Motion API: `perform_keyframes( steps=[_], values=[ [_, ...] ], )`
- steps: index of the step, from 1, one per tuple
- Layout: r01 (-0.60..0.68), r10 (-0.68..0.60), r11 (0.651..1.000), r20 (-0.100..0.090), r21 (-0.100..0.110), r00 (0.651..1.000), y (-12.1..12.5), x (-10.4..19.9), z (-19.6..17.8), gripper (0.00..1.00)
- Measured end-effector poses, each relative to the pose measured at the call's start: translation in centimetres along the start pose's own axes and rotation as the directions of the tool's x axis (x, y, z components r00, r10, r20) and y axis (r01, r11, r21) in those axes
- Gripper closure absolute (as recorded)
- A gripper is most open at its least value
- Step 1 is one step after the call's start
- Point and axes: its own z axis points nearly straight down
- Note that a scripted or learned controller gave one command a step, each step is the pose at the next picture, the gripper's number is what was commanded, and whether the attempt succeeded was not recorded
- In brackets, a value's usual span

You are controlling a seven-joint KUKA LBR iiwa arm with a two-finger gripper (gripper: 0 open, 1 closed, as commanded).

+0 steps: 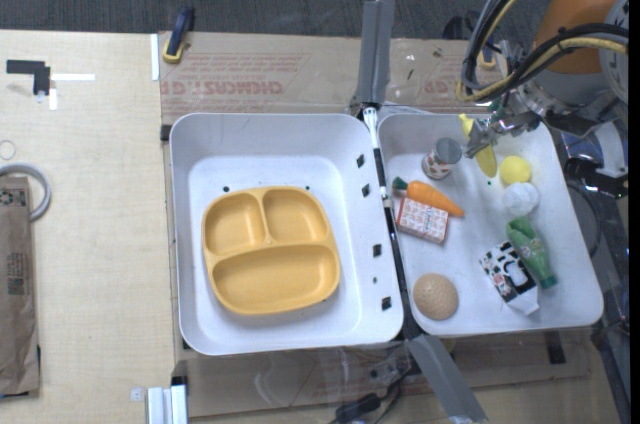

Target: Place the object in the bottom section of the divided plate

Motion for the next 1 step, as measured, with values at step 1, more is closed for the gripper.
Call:
perform_keyframes(
  steps=[1],
  values=[
    [0.070, -0.069, 0.997, 0.020, -0.031, 0.997, -5.11, 3.91, 6.87, 1.00]
  ],
)
